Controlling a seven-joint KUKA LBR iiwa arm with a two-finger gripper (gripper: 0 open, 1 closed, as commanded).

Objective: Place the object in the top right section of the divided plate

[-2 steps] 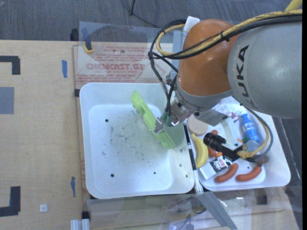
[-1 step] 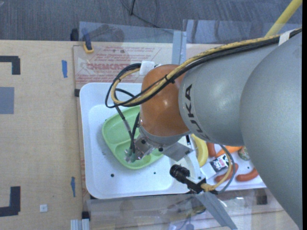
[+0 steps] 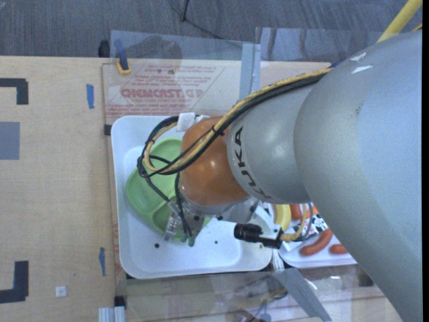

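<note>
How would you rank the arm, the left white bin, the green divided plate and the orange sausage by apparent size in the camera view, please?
1. arm, though nearness to the camera inflates it
2. left white bin
3. green divided plate, partly hidden by the arm
4. orange sausage

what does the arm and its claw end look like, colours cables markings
The arm is a bulky, smooth grey shell with black KUKA lettering and a rounded orange band above the wrist. Yellow and black cables run along it and loop near the wrist. The claw is small, metallic and dark.
</note>
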